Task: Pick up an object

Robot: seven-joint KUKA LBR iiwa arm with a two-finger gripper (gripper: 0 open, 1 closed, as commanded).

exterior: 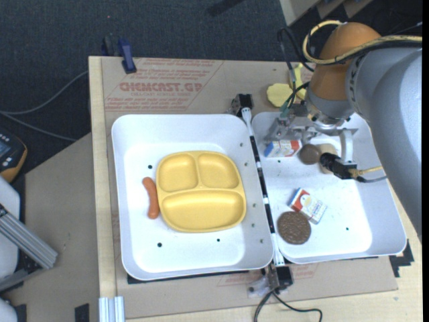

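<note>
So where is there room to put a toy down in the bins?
The left bin is bare in front of the yellow tray and behind it. The right bin is bare right of the brown disc. It's crowded up by the gripper.

Two white bins [134,180] are counted on the bench. One yellow divided tray [200,191] and one sausage [151,197] are seen. One brown round disc [294,227] and one small printed packet [308,204] are noted.
</note>
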